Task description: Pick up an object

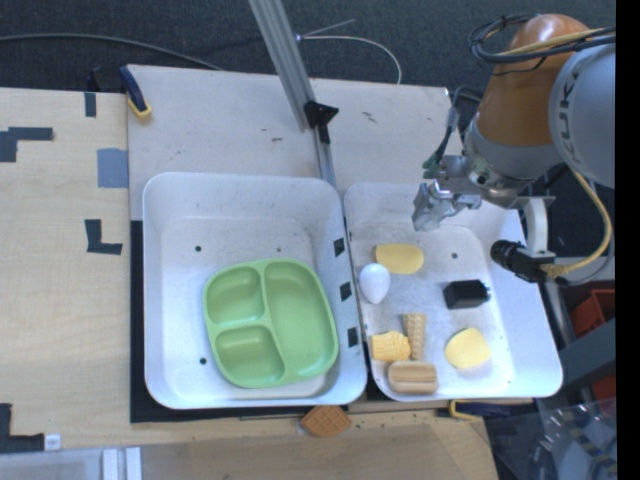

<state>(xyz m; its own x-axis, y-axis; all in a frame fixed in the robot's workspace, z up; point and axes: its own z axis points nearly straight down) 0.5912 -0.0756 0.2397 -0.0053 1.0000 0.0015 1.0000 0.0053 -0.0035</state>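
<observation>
The right bin (520, 363) holds several small items: a yellow oval piece (399, 259), a white egg-like piece (374, 282), a black block (466, 293), a tan cone (414, 333), a yellow corn-like piece (390, 346), a round yellow piece (467, 349) and a bun-shaped piece (412, 376). My gripper (436, 208) hangs over the far end of this bin, above and behind the yellow oval piece. Nothing shows between its fingers.
The left bin (160, 268) carries a green divided plate (270, 321). A metal pole (285, 53) slants over the bench behind the bins. A waffle-like brown piece (325, 421) lies outside, in front of the bins. A blue-and-yellow clamp (134, 92) sits at the bench's far left.
</observation>
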